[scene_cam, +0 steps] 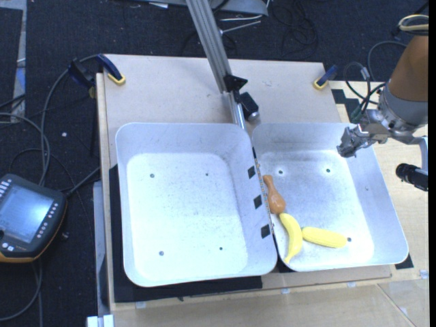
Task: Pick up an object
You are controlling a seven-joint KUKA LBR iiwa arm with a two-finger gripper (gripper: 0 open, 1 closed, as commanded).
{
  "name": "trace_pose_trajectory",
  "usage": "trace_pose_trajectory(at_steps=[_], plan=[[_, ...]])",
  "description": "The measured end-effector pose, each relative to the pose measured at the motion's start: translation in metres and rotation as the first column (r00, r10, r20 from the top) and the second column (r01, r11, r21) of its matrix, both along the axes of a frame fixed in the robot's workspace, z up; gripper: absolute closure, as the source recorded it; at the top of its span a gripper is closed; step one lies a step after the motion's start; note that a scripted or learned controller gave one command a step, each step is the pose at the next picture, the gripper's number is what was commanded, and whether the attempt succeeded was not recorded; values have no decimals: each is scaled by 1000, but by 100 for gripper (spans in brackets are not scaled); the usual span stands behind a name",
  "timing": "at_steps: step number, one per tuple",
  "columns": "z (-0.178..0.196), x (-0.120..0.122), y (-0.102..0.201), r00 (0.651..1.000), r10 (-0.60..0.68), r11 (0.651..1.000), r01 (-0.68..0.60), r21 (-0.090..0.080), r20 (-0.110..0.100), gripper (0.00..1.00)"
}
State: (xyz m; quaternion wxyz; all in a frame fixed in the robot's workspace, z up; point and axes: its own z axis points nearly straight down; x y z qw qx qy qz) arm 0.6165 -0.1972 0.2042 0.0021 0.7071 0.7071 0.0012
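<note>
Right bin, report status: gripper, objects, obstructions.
Gripper over right bin far edge, holding nothing seen. Two yellow bananas and orange-brown toy lying near the divider. Nothing blocking them.

A pale wooden surface (177, 90) stands on dark carpeted floor (54, 19), with yellow clamps (116, 78) at its far corners. Black cables (30, 125) trail across the floor at left, near a handheld control pendant (27, 216). A slanted aluminium rail (211, 36) rises from the surface's middle.
</note>
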Motion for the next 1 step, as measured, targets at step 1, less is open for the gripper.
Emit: trace_pose_trajectory(at_steps=[1], plan=[[14,0,0,1000,0,1000,0,1,-3,100]])
